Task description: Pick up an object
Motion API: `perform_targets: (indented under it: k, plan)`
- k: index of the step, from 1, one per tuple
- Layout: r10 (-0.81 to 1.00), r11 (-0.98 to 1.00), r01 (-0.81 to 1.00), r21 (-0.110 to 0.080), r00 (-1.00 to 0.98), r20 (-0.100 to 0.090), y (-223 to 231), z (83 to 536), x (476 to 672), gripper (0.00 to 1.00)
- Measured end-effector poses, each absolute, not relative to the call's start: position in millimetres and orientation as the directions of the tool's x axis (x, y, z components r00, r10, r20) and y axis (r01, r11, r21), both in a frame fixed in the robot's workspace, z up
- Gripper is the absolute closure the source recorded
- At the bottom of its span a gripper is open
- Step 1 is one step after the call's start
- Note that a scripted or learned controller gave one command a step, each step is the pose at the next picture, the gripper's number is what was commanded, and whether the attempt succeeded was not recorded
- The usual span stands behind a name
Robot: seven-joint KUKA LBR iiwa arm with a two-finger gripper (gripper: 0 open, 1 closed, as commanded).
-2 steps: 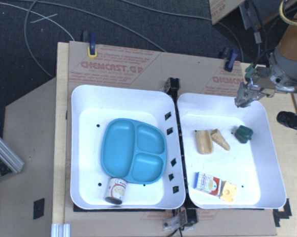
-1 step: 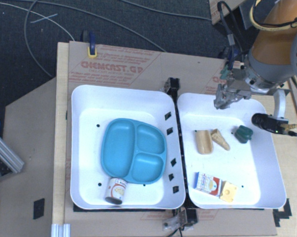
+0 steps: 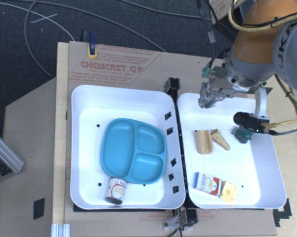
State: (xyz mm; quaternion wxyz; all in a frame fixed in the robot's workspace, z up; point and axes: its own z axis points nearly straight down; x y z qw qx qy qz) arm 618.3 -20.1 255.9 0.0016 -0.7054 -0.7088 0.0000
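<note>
My gripper (image 3: 210, 98) hangs over the far left corner of the right bin (image 3: 267, 165), its fingers close together with nothing visible between them. Below it in that bin lie a tan bread slice (image 3: 203, 141) and a tan wedge (image 3: 220, 139), side by side. A small carton (image 3: 207, 183) and a yellow cheese piece (image 3: 228, 191) rest near the bin's front edge. A dark green object (image 3: 242, 134) sits by the right side, under the black wrist attachment (image 3: 249, 121).
The left bin (image 3: 80, 135) holds a blue divided plate (image 3: 133, 151) and a small can (image 3: 115, 190) lying at its front. Black clips line the divider between the bins. Cables trail across the dark floor behind the bench.
</note>
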Motion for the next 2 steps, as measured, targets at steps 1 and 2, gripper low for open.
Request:
perform_targets:
  k: [1,2]
  plan:
    - [1.000,0.004,1.000,-0.003,-0.004,0.001,39.2,244.3,619.5,1.00]
    - [1.000,0.003,1.000,-0.004,-0.003,0.001,88.5,227.6,607.8,1.00]
